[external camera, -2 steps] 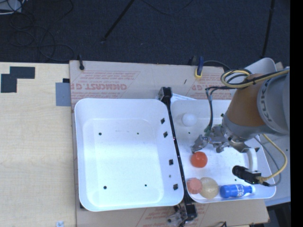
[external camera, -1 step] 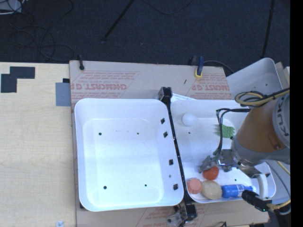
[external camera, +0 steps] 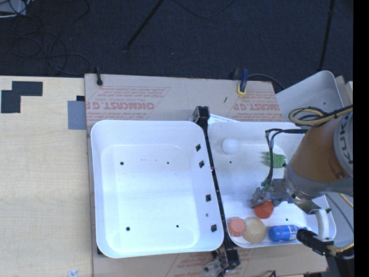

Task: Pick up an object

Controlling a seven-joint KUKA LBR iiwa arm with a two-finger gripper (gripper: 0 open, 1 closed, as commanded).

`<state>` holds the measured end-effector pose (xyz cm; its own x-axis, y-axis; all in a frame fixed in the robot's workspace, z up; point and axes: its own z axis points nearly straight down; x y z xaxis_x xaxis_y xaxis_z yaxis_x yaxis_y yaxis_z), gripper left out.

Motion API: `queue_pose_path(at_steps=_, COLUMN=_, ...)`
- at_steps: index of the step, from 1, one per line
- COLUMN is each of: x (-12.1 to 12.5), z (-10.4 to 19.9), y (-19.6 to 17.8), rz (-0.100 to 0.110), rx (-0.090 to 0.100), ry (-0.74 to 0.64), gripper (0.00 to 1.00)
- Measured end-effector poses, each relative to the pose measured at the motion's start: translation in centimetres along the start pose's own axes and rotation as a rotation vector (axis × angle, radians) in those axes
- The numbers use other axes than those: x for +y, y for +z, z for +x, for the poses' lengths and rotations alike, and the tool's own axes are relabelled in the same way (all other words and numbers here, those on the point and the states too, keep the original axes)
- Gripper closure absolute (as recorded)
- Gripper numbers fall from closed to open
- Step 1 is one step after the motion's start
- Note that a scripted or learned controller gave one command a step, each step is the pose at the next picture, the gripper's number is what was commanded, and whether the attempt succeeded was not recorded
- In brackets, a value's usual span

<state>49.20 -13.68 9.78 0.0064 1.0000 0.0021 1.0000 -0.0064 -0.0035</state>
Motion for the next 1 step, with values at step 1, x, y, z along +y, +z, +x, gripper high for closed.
queue_pose_path(at_steps=1, x=2.93, z=13.31, y=-9.47, rz=-0.011, rx=0.003, ry=-0.022, gripper=1.0)
